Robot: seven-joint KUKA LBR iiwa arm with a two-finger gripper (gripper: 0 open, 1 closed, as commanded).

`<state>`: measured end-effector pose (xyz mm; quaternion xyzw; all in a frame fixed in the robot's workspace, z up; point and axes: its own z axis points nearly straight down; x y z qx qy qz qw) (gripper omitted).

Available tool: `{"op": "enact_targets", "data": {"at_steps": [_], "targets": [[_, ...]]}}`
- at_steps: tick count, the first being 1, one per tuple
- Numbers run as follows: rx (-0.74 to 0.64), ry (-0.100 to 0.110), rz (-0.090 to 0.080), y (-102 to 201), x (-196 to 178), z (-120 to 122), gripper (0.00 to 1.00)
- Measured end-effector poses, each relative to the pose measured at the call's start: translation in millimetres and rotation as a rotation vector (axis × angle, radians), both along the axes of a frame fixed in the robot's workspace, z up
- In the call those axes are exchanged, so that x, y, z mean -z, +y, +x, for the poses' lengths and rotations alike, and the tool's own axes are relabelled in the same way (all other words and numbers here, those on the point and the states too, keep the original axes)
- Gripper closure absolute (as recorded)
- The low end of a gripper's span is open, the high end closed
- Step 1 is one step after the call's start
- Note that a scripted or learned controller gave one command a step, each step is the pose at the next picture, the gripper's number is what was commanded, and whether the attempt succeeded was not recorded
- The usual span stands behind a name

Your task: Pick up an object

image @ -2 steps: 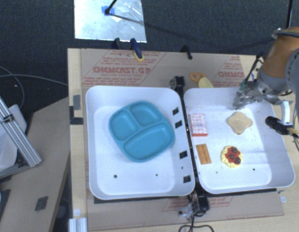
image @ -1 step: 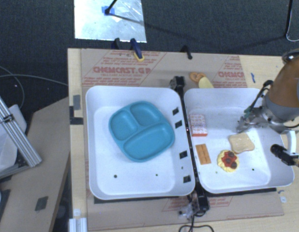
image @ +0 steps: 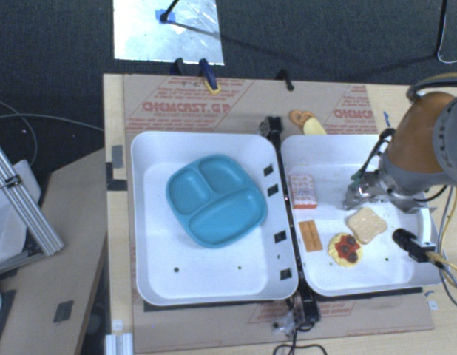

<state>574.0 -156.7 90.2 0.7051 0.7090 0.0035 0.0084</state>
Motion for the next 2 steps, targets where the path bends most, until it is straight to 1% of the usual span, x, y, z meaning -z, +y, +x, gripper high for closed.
{"op": "enact_targets", "data": {"at_steps": [1, 2], "targets": [[0.004, -0.005, 0.000, 37, 0, -46, 1.00], [-0.005, 0.008, 0.010, 105, -100, -86, 1.00]]}}
